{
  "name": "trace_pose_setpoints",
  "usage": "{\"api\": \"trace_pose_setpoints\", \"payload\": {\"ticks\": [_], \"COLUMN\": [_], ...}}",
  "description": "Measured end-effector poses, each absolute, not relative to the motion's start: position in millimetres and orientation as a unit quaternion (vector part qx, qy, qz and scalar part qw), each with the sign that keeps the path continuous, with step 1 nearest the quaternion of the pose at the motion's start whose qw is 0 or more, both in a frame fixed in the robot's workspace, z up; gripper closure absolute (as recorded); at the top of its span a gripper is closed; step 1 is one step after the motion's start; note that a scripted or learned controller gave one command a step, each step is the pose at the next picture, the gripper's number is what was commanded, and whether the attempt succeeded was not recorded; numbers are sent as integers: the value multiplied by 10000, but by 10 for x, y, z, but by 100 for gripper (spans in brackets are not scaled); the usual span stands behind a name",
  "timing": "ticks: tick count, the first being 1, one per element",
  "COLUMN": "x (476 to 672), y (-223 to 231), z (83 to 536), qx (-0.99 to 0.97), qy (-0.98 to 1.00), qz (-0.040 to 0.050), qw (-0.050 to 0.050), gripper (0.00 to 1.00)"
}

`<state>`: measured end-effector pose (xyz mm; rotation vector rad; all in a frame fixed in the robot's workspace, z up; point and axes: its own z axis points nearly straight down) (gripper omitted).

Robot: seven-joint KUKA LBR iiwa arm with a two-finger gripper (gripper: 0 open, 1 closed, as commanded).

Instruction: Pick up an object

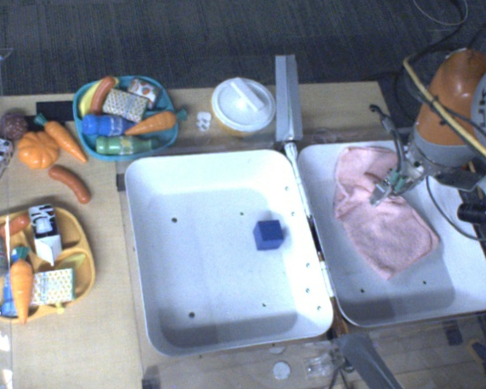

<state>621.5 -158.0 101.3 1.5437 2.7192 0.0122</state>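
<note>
2 bins [145, 241] | 1 blue cube [268, 234] | 1 pink cloth [382, 219] | end effector [390, 185] grip unclear

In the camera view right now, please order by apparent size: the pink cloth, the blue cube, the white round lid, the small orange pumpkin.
1. pink cloth, clearly largest
2. white round lid
3. small orange pumpkin
4. blue cube, smallest; close to the pumpkin, so that order is less sure.

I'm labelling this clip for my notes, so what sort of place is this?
Probably a robotics lab bench for grasping trials: two white bins side by side, a pink cloth and a blue cube as test objects, and toy food baskets alongside.
</note>
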Motion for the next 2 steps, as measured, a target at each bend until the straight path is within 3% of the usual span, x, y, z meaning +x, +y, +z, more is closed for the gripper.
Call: {"api": "trace_pose_setpoints", "payload": {"ticks": [1, 2], "x": [6705, 6485], "y": [-1009, -1100], "z": [2457, 1935], "qx": [4105, 3991], "qy": [9119, 9169], "qz": [15, 8], "qw": [40, 18], "gripper": [100, 100]}}
